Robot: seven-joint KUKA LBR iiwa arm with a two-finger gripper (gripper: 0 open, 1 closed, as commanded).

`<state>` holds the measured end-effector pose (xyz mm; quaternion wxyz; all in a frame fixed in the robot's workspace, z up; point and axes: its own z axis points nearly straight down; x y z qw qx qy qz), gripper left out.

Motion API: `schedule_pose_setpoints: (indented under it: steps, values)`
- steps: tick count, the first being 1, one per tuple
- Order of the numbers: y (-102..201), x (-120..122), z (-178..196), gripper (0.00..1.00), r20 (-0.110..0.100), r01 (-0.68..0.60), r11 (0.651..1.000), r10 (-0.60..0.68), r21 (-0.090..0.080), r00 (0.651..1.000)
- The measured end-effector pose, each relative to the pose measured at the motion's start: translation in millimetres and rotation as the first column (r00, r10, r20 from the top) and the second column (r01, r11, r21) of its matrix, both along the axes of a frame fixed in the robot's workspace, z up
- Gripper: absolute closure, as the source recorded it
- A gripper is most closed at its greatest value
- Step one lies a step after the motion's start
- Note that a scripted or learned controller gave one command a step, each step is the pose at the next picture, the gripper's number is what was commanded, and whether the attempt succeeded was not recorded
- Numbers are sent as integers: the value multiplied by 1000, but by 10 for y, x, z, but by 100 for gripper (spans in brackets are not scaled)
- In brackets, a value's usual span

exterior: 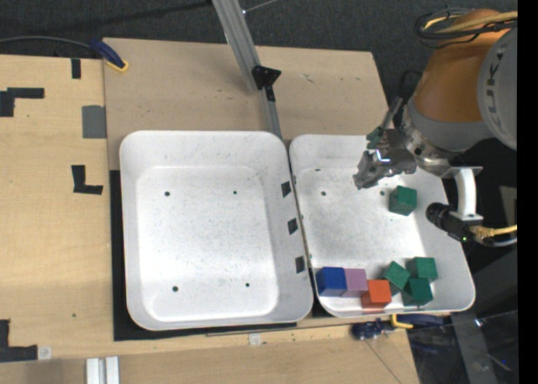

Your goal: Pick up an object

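Gripper (370, 174) poised over the right bin (336, 149) near its far edge; whether open or closed, impossible to tell. Lone green cube (403, 200) just beside it, toward the bin's right edge. Along the near edge, clustered: blue cube (331, 281), purple cube (356, 280), orange cube (378, 292), three more green cubes (413, 278)
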<state>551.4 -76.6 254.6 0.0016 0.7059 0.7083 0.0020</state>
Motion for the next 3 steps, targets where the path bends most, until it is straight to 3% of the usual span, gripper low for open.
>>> schedule_pose_setpoints:
  steps: [3]
  values:
    - [1532, -238, -220, 100, -9, -3, 1000, 3, 0, 1000]
